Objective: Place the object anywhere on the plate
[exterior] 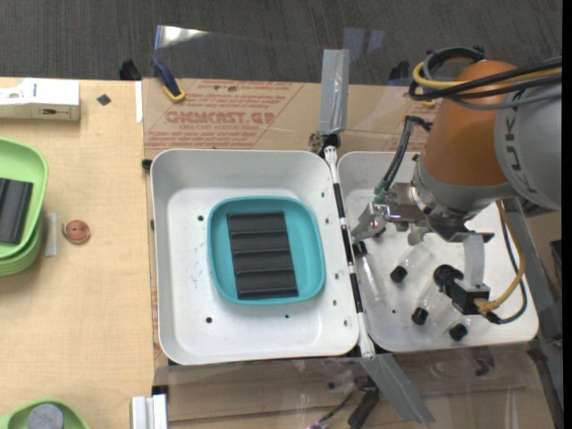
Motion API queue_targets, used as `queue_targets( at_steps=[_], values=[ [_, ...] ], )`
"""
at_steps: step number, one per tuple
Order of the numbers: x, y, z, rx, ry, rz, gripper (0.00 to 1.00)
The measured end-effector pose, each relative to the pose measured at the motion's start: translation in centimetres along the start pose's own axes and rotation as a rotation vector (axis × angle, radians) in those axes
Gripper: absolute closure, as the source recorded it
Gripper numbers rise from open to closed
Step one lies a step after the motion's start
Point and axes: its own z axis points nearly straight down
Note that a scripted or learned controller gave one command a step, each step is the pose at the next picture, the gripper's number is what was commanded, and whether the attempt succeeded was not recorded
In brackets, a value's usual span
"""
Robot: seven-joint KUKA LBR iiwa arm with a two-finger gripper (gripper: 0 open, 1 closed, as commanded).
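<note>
A teal plate [220, 250] with rounded corners lies in the middle of the left bin [179, 266]. A black ridged rectangular piece [262, 256] rests flat across its middle. My gripper [422, 259] hangs low over the right bin [514, 329], under the orange band and grey wrist that cover it from above. Below it lies a clear plastic object [420, 266] with several small black knobs [399, 275] around it. Whether anything sits between the fingers cannot be made out.
A yellow and black cable [508, 284] loops off the wrist's right side. The divide between the bins [344, 239] runs just left of the gripper. On the bench at far left are a green tray [22, 208] and a small orange disc [77, 231].
</note>
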Motion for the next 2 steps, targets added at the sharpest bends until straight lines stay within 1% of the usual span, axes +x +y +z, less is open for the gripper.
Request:
queue_targets(
  at_steps=[1, 2],
  values=[
    [-2.9, 3.2, -11.5, 0.000, -0.001, 0.010, 0.00],
    [-9.4, 7.0, -22.2, 0.000, -0.001, 0.060, 0.00]
  ],
)
